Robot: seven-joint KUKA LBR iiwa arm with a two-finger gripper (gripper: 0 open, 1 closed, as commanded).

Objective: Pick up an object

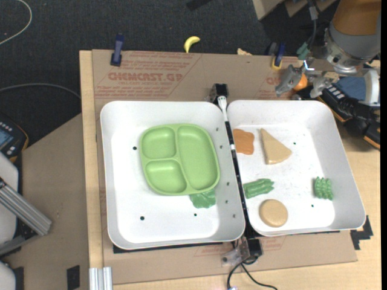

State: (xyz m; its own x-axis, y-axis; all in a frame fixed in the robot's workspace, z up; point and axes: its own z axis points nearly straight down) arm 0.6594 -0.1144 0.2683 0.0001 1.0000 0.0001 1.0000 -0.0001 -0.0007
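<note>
My gripper (300, 82) hangs above the back edge of the right bin (344, 162), near its far right corner. A small orange object (299, 83) shows between its fingers, lifted off the bin floor. In the right bin lie an orange-brown piece (243, 141), a tan wedge (275, 148), a green leafy piece (259, 188), a tan round piece (273, 212) and a green ridged piece (323, 188). The left bin (118, 162) holds a green divided plate (179, 159) with a small green piece (204, 199) at its front edge.
The bins sit on a brown cardboard sheet (151, 77) held by blue clamps (117, 50) at the back. A yellow banana-shaped toy (191, 42) lies behind the sheet. Dark equipment and cables (357, 110) stand to the right of the right bin.
</note>
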